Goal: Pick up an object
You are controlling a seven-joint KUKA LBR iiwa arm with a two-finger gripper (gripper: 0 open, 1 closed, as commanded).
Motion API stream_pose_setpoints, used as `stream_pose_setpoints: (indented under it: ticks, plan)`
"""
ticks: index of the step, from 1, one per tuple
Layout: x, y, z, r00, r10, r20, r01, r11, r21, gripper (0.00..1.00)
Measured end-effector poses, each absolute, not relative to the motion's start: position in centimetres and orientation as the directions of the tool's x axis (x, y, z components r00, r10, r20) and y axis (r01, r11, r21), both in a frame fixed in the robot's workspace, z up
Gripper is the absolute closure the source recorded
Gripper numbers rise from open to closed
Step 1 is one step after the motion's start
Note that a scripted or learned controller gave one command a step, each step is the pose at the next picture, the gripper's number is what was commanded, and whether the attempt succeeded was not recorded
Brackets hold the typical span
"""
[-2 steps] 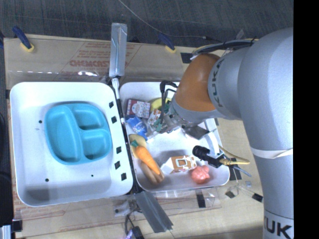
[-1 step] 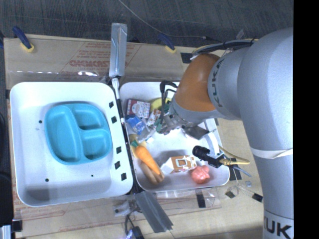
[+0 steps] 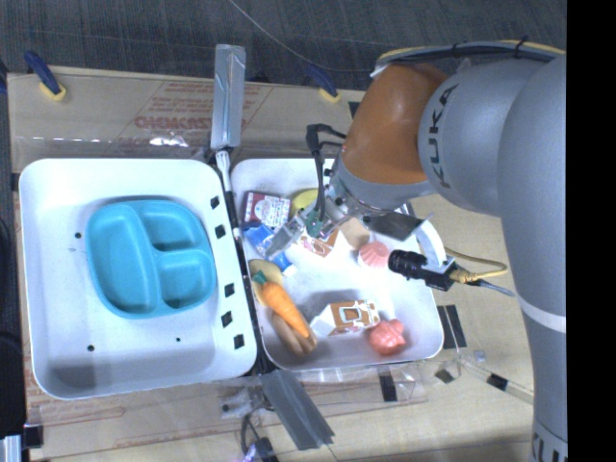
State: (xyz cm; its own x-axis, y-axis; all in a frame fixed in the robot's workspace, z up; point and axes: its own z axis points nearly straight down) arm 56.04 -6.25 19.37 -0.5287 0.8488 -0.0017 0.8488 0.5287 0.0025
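Note:
My gripper [image 3: 319, 223] hangs under the orange wrist band, low over the upper middle of the right bin [image 3: 423, 308]. Right beneath and around it lie a dark red packet [image 3: 262, 206], a blue and white wrapper [image 3: 272, 243], a yellow piece [image 3: 305, 200] and a tan block [image 3: 352, 233]. Further toward the front lie an orange carrot [image 3: 281, 302], a small printed carton [image 3: 352, 317] and two pink toy foods [image 3: 387, 336] [image 3: 373, 254]. The arm's bulk hides the bin's upper right part.
The left bin [image 3: 48, 258] holds a blue divided tray [image 3: 151, 254]. A black cylinder with a cable [image 3: 421, 268] sticks out of the arm over the right bin's right side. Clamps and brackets sit along the bins' edges.

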Motion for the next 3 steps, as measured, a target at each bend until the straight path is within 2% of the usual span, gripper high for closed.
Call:
stream_pose_setpoints:
  ticks: [1, 2, 3]
  plan:
    - [59.4, -13.0, 13.2, -0.415, 0.910, -0.001, 0.910, 0.415, -0.002, 0.00]
    - [59.9, -16.3, 9.1, -0.519, 0.855, 0.002, 0.855, 0.519, -0.003, 0.00]
    - [60.1, -16.3, 10.3, -0.522, 0.853, 0.001, 0.853, 0.522, 0.000, 1.00]
